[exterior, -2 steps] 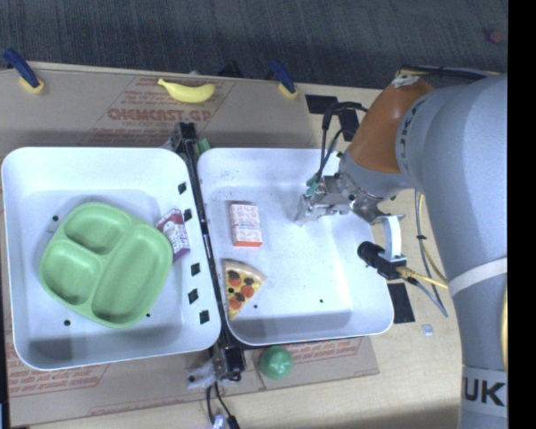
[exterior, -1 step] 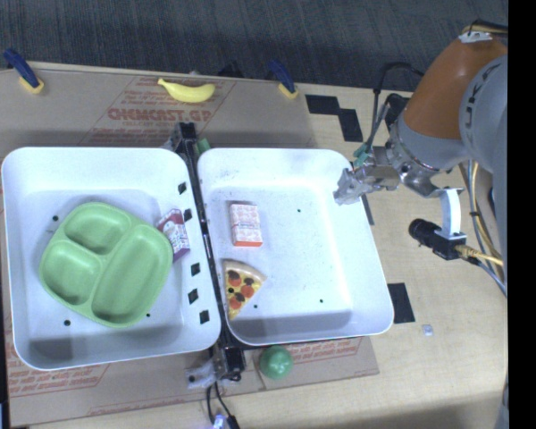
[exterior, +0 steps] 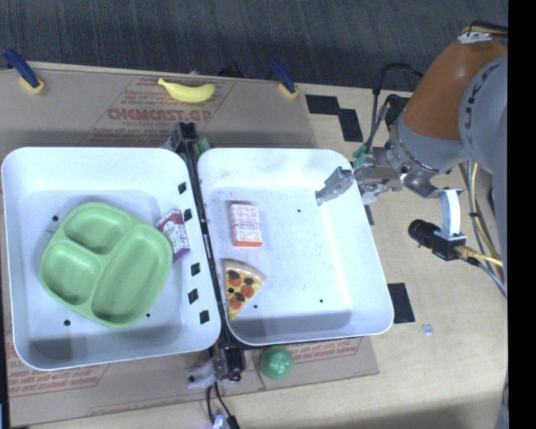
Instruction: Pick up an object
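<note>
The right bin [exterior: 366, 275] contains two candidate objects. A small orange-and-white box [exterior: 245, 223] lies flat in the bin's left half, near the divide between the bins. A toy pizza slice [exterior: 241, 288] lies just below the box, close to the bin's near-left corner, apart from the box.

The gripper [exterior: 333, 186] hangs over the right bin's far-right corner, well apart from both objects. Nothing is visible between the jaws; whether they stand wide or narrow cannot be told from this view. The grey arm [exterior: 447, 96] with its orange band enters from the right.

The left bin [exterior: 18, 239] holds a green divided plate [exterior: 105, 263] across its centre. A small red-and-white packet [exterior: 174, 231] lies just beside the plate's right rim, against the bin's right wall.

Both bins rest on a cardboard sheet [exterior: 116, 114] on the desk [exterior: 447, 347]. A yellow toy banana [exterior: 187, 88] lies on the cardboard beyond the bins. A green ball [exterior: 274, 362] sits on the cardboard just in front of the right bin. Blue clamps [exterior: 24, 71] grip the cardboard's far edge. Dark carpet [exterior: 161, 16] lies beyond the desk
</note>
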`<state>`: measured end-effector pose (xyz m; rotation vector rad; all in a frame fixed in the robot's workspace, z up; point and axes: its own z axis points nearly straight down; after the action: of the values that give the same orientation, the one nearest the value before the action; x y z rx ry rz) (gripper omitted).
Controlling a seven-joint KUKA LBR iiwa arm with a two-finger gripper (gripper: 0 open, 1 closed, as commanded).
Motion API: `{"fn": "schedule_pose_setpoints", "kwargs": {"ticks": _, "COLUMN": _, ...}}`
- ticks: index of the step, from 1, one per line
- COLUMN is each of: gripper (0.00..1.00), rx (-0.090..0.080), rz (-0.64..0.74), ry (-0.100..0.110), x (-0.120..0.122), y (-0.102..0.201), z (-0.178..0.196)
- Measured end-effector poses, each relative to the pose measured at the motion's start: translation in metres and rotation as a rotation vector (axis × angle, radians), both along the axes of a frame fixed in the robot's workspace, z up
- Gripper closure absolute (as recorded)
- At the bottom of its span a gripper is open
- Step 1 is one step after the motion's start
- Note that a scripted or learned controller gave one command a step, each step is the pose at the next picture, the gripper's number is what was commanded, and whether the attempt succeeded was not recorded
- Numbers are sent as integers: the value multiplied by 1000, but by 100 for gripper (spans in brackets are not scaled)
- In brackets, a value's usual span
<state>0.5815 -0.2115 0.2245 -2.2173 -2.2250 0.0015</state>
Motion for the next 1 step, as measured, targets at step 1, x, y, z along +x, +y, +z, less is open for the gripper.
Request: {"fn": "schedule_pose_setpoints", "kwargs": {"ticks": 1, "gripper": 0, "rx": 0, "rz": 0, "ry": 0, "x": 0, "y": 0, "z": 0}}
